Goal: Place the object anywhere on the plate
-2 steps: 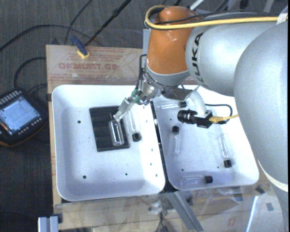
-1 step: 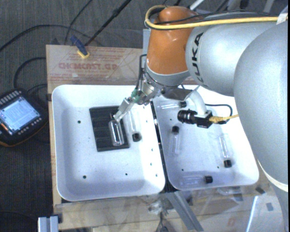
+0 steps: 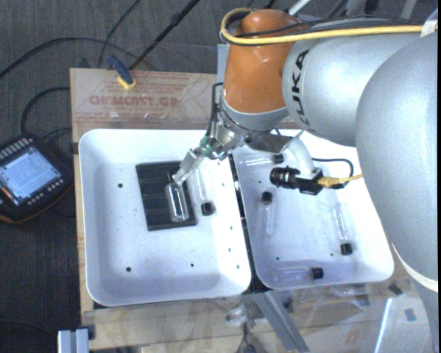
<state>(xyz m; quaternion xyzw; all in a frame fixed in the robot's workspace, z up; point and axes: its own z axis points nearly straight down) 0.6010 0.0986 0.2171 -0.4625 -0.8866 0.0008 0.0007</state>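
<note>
A black ribbed plate (image 3: 155, 193) lies in the left white bin (image 3: 110, 234). A clear vial (image 3: 177, 201) rests lengthwise on the plate's right part. My gripper (image 3: 183, 173) hangs low over the plate's upper right corner, slanting down to the left, its tip right at the vial's upper end. Whether it still touches the vial cannot be made out. A second clear vial with a black cap (image 3: 205, 199) lies on the bin floor just right of the plate.
The right bin (image 3: 367, 267) holds three more clear vials with black caps: one near its left wall (image 3: 267, 215), one at the right (image 3: 341, 230), one along the front (image 3: 297, 274). The arm's orange wrist band looms over the divide between the bins.
</note>
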